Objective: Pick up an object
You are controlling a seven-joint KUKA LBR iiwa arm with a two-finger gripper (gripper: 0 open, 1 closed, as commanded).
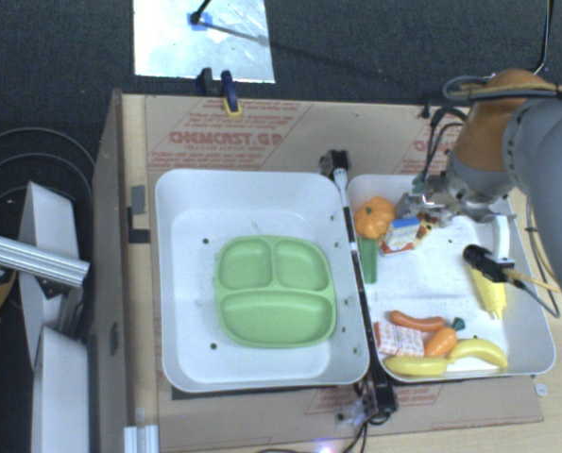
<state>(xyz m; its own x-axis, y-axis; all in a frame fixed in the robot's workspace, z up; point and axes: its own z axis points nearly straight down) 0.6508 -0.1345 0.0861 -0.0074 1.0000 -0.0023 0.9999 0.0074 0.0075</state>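
My gripper (425, 203) hangs low over the back of the right bin (536, 347), just right of an orange toy pumpkin (375, 217). A small red, white and blue packet (400, 235) lies directly below and left of the gripper, very close to it. I cannot make out whether they touch. Along the divider lies a green stick-shaped toy (366, 260). A yellow corn cob (492, 296) rests on the right side. At the front of the bin lie a sausage (416, 320), a carrot (440, 342), a banana (451, 359) and a red-and-white packet (392, 339).
The left bin (181, 281) holds a green divided plate (275, 289). The two bins meet at a narrow ridge (353, 272). The grey arm with its orange band (493, 121) comes in from the right, above the right bin's back corner.
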